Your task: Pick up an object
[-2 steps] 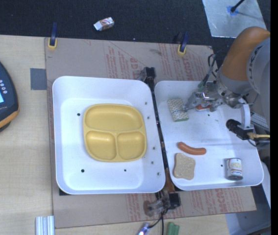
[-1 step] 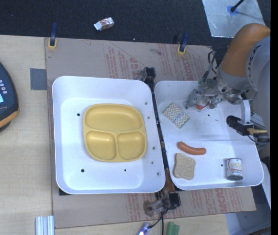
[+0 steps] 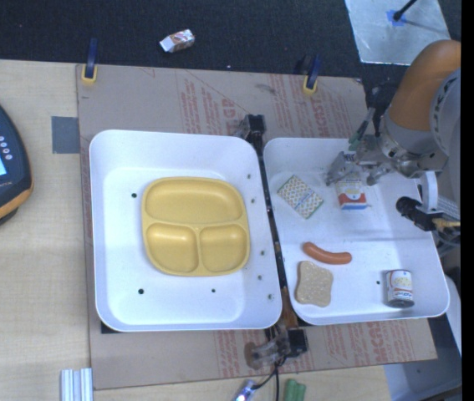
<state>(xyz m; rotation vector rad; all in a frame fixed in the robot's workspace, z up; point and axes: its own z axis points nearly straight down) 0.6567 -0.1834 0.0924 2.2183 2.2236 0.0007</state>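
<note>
One small carton (image 3: 352,199) sits under your fingers (image 3: 355,174), poised for a grasp, though you cannot tell their state.

yellow tray (image 3: 195,225), red sausage (image 3: 327,254), tan toast (image 3: 313,283), white bins (image 3: 111,224)

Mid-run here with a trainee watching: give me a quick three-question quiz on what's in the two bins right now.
1. True or false: the yellow divided tray lies in the left bin.
2. Which item lies nearest the gripper? A) the small can B) the red-and-white carton C) the bread slice
3. Fill in: the sausage lies just above the ____ in the right bin.

Key
1. True.
2. B: the carton sits right under the gripper, while the can and bread lie at the bin's near edge.
3. Bread slice.
</note>
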